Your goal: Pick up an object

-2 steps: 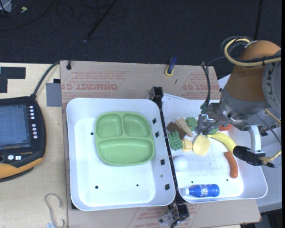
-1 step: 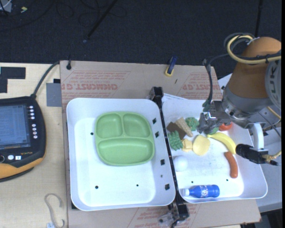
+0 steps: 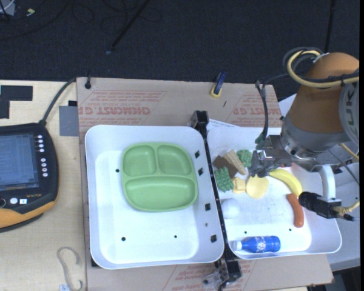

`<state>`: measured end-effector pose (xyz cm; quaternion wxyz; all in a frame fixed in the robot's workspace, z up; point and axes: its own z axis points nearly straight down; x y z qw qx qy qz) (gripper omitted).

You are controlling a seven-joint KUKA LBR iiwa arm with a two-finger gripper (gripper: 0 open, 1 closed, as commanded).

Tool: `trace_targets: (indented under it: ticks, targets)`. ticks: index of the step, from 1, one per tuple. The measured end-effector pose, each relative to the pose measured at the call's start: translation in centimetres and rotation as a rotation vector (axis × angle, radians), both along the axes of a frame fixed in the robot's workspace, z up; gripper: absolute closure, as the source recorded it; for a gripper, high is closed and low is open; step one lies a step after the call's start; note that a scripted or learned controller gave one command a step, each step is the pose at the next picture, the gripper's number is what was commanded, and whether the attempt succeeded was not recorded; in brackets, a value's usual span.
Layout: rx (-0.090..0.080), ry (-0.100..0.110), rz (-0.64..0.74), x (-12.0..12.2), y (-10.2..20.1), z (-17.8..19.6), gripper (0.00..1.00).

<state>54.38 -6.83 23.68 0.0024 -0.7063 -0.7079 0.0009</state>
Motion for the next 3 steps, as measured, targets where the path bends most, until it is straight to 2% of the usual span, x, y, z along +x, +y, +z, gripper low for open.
trace_targets:
  ticks: [1, 2, 3]
  targets:
    - [-0.001, 0.002, -0.002, 0.3, -0.2, -1.9, 1.00]
    - [-0.001, 0.000, -0.003, 0.3, -0.2, -1.8, 1.00]
    - [-0.001, -0.004, -0.001, 0.1, -0.1, 0.1, 1.00]
